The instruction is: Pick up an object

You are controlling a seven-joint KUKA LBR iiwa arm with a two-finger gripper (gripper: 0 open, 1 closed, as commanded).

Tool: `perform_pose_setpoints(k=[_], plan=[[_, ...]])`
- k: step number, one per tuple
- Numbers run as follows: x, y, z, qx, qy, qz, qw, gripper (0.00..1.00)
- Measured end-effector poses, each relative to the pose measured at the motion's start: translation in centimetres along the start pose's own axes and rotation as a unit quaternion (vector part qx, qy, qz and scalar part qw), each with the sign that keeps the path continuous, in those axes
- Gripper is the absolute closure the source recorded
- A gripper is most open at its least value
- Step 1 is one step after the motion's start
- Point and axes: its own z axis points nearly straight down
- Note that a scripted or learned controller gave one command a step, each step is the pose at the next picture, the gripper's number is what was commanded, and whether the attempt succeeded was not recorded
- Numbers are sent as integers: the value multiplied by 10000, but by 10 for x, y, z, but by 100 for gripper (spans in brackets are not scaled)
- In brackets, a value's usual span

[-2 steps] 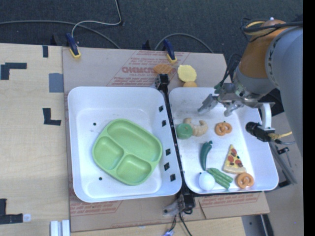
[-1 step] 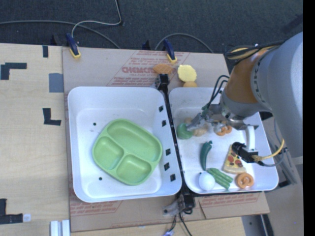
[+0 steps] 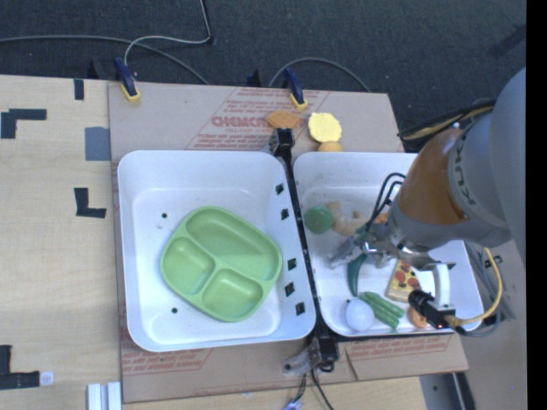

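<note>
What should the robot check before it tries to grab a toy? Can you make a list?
1. Tool is over the bin with the toys: ok, it hangs above the right bin.
2. A toy sits close by: ok, a green ball lies just to the tool's left.
3. Tool holds nothing already: cannot tell, the tips are too small to read.
4. Toys have room around them: not ok, the green pod, white egg and pizza slice crowd together.
5. Left bin stays out of the way: ok, the green tray lies there, apart from the arm.
</note>
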Motion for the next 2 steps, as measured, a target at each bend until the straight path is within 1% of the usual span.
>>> perform_pose_setpoints(k=[1,2], plan=[[-1,1,-10,-14,-13,1,10000,100],[54,36,-129,-2,10,-16,10000,100]])
